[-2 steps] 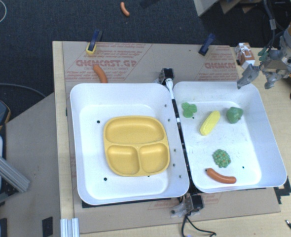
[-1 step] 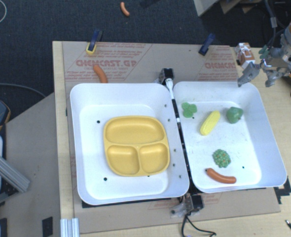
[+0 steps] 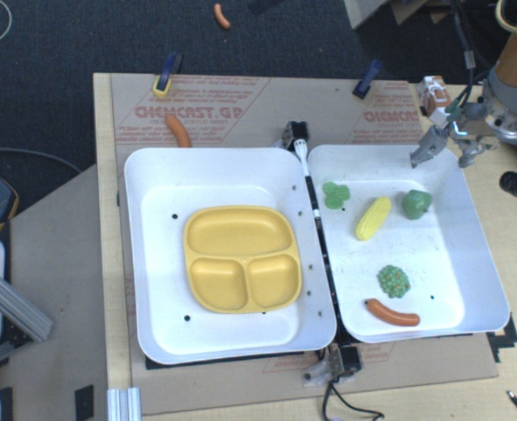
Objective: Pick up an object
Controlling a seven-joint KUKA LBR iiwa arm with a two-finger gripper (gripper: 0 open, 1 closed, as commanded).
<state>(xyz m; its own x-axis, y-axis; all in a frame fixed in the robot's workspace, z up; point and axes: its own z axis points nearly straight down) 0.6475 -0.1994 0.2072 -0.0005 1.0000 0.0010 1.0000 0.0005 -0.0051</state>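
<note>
Gripper point(image 3: 448, 147) is hanging over the far right corner of the right bin point(image 3: 473, 261), fingers spread apart, nothing between them.

Just below it and slightly left, a green pepper-like toy point(image 3: 416, 203) is lying on the bin floor. Further left, the corn cob point(image 3: 372, 217) is lying with its long axis slanted, upper end tipping toward the gripper. Beyond it, a broccoli piece point(image 3: 336, 195). Well below the gripper, a second broccoli point(image 3: 393, 281) and a sausage point(image 3: 393, 314), the sausage lying nearly crosswise.

Far left of the gripper, the left bin point(image 3: 153, 235) is holding a yellow divided plate point(image 3: 241, 259).

Cardboard sheet point(image 3: 241, 108) is lying under both bins, another sausage point(image 3: 178, 131) on it. Dark carpet point(image 3: 83, 24) is lying beyond.
</note>
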